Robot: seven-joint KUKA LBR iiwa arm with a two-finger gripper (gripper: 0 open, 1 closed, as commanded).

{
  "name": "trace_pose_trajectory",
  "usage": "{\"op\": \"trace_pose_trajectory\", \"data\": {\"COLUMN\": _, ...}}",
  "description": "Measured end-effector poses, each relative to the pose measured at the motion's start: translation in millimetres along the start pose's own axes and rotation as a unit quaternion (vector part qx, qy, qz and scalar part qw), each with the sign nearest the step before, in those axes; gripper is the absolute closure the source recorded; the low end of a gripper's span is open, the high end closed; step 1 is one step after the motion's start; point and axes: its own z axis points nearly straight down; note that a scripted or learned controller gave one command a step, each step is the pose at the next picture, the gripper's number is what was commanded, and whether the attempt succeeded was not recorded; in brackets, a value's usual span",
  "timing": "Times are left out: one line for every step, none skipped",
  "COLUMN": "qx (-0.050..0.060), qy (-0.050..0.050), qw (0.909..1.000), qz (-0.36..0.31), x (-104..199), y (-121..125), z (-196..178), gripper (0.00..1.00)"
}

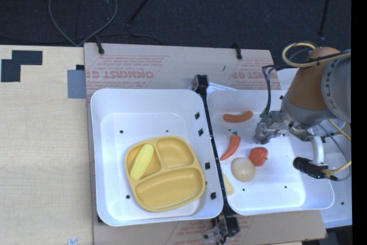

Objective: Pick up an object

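In the right bin [287, 198] lie a reddish-orange sausage [237, 117], a red chili pepper [230, 147], a small red tomato [258, 155] and a pale round onion [243, 169]. A yellow piece [228, 185] peeks out by the divider between the bins. My gripper [262, 135] hangs low over the right bin, just above and slightly right of the tomato, right of the pepper and below the sausage's right end. Nothing shows between its tips.
The left bin [109, 123] holds a yellow divided tray [166, 183] with a corn cob [141, 160] in its upper-left compartment. The arm's orange band [312, 86] and grey wrist reach in from the right. Cardboard lies under both bins.
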Motion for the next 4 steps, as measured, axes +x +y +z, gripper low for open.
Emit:
{"op": "trace_pose_trajectory", "data": {"qx": -0.003, "qy": -0.001, "qw": 1.0, "qz": 0.0, "x": -7.0, "y": -1.2, "z": -44.6, "gripper": 1.0}}
{"op": "trace_pose_trajectory", "data": {"qx": -0.003, "qy": -0.001, "qw": 1.0, "qz": -0.002, "x": -5.1, "y": -3.3, "z": -87.5, "gripper": 1.0}}
{"op": "trace_pose_trajectory", "data": {"qx": -0.004, "qy": -0.001, "qw": 1.0, "qz": -0.003, "x": -5.8, "y": -2.6, "z": -140.8, "gripper": 1.0}}
{"op": "trace_pose_trajectory", "data": {"qx": -0.001, "qy": 0.001, "qw": 1.0, "qz": -0.004, "x": 48.0, "y": -9.4, "z": -147.9, "gripper": 1.0}}
